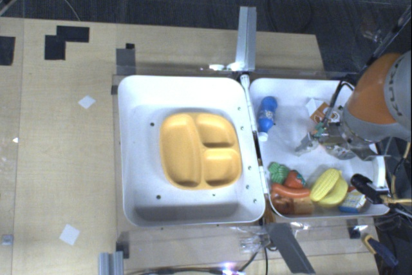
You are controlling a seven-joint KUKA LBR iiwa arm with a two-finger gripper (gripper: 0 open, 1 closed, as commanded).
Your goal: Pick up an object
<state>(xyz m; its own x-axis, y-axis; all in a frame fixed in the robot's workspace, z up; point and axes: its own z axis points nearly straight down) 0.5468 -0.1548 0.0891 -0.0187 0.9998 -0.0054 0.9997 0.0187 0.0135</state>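
Toy food (308,187), among it yellow corn (327,186), lies piled in the right bin's (290,100) near corner.

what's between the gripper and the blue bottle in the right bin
Nothing visible. The gripper hangs over the right bin, and the blue bottle lies to its left in the camera view, against the bin's left wall. Bare white floor separates them; the toy corn and other toys sit nearer the camera, off that line.

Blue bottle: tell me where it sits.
In the camera view, the blue bottle lies in the right bin, near its left wall, above the toy food.
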